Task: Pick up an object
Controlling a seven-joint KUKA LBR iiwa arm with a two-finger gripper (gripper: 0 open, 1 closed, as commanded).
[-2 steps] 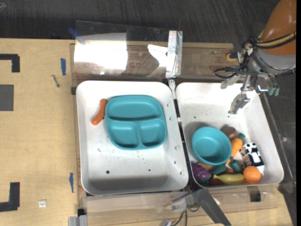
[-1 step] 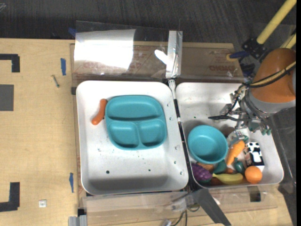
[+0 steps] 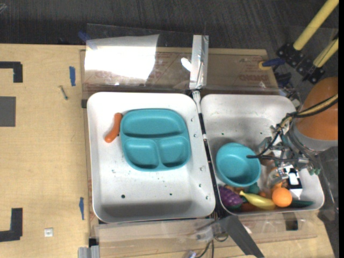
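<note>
Targets: a teal bowl (image 3: pixel 238 164), an orange (image 3: pixel 282 197), a yellow banana (image 3: pixel 259 200) and purple grapes (image 3: pixel 231 196) crowd the near end of the right bin (image 3: pixel 236 109).
Gripper: the gripper (image 3: pixel 280 164) sits low over that cluster, just right of the bowl and above the orange; whether it is released or clenched cannot be told, and nothing is seen grasped.
Risk: the pieces touch or nearly touch, so a descent could nudge the round orange aside or catch the bowl rim.
Risk, walls: the fruit lies against the near wall and right corner, leaving little approach room there.
Open room: the far half of the right bin is bare.
Left bin (image 3: pixel 102 144): a teal divided plate (image 3: pixel 156 138) and an orange carrot (image 3: pixel 113 128), well apart from the arm.
</note>
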